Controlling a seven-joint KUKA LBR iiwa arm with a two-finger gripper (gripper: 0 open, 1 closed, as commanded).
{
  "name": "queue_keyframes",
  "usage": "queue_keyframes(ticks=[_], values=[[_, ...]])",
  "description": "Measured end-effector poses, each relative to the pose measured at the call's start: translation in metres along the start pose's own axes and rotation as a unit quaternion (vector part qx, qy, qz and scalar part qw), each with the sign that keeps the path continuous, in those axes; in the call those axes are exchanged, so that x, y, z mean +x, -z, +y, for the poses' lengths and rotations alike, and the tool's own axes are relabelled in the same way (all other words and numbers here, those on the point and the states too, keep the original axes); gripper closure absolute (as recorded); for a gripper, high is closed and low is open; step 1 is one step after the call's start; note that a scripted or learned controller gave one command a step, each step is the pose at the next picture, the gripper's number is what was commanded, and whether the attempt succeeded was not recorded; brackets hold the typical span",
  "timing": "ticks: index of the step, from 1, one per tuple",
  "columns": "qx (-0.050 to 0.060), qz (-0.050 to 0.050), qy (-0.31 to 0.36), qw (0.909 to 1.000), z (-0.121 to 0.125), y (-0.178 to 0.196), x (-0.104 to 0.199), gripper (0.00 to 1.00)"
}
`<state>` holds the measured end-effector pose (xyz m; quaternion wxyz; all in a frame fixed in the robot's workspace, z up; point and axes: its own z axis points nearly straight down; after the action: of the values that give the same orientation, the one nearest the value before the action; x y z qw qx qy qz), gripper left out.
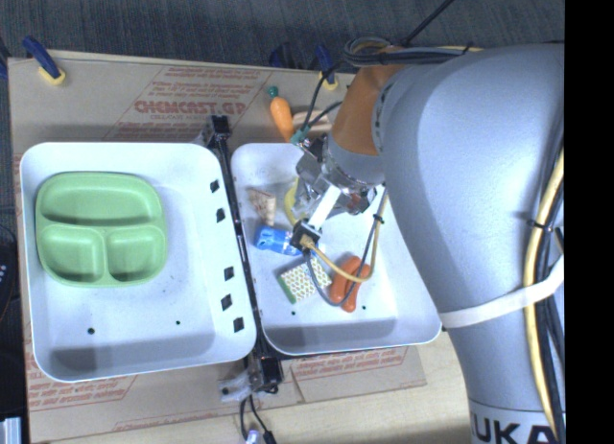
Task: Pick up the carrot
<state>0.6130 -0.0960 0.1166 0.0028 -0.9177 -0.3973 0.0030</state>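
The carrot (pixel 280 117), orange with a green tip, lies just behind the back rim of the right bin (pixel 413 322), on the cardboard. My gripper (pixel 309 186) hangs over the back half of the right bin, a short way in front of and to the right of the carrot. Nothing is visibly held in it. The big grey arm covers the right side of that bin.
In the right bin lie a beige piece (pixel 264 204), a blue item (pixel 272 240), a green-and-white mesh item (pixel 299 283) and an orange-red elongated item (pixel 349 285). The left bin (pixel 192 332) holds a green divided plate (pixel 100 227). A blue clamp (pixel 43 58) sits at the far left.
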Motion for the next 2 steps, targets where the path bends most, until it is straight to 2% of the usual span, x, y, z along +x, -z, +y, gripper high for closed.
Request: queue_keyframes(ticks=[1, 2], values=[[-0.001, 0.001, -0.037, 0.9993, -0.045, 0.075, 0.014, 1.0], [-0.001, 0.0, -0.01, 1.0, -0.097, 0.104, 0.002, 1.0]])
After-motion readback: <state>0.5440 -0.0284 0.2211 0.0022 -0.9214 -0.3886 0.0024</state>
